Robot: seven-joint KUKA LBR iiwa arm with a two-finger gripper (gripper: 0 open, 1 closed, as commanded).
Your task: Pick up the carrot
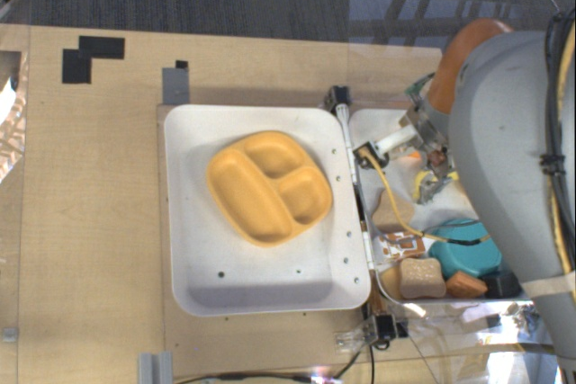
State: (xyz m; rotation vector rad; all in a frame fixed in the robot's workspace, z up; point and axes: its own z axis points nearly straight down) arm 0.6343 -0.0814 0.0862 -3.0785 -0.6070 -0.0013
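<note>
In the right bin (382,123), my gripper (434,165) is lowered into the upper part, under the orange wrist band and the grey arm. A thin orange sliver (409,156), possibly the carrot, shows just left of the gripper and is mostly hidden by it. Whether it touches the gripper cannot be told. The arm covers the right half of this bin.
The left bin (193,283) holds a yellow divided plate (268,187). In the right bin's lower part lie a teal object (466,254), a tan block (421,278), an orange-brown wedge (466,285) and a pale tan piece (391,211). A yellow cable (389,186) runs along the divider.
</note>
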